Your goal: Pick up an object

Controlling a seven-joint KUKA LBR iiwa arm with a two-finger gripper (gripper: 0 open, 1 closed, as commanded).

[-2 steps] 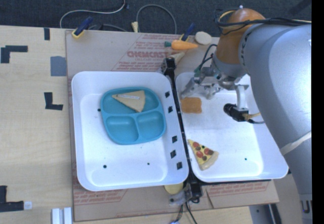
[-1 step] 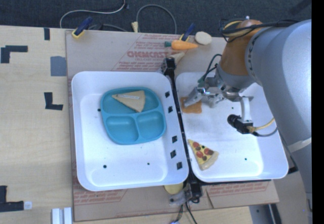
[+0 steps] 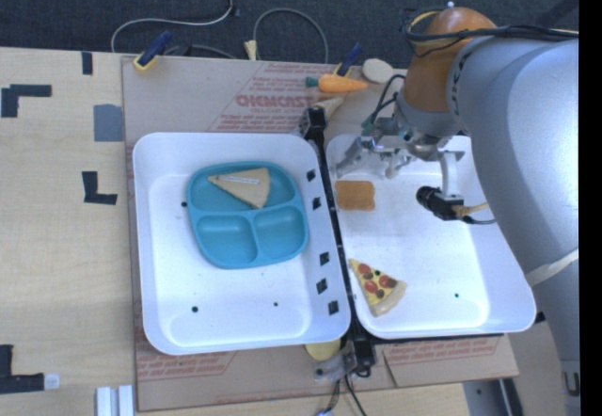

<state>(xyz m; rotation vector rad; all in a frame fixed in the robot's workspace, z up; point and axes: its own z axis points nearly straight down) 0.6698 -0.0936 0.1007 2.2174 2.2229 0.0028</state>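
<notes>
From my remote station I read the frame from the left. The surface lies bare along the left edge. The left bin sits at centre-left and holds a blue divided plate; a tan triangular slice lies in the plate's upper compartment. Open white floor runs below the plate to the bin's lower rim. A black divider strip separates the two bins. The right bin holds a brown square piece in its upper left corner and a toy pizza slice near its lower left; its centre is open. The jaws hang just above the brown piece; I cannot tell their state. An orange carrot toy lies beyond the upper rim.
</notes>
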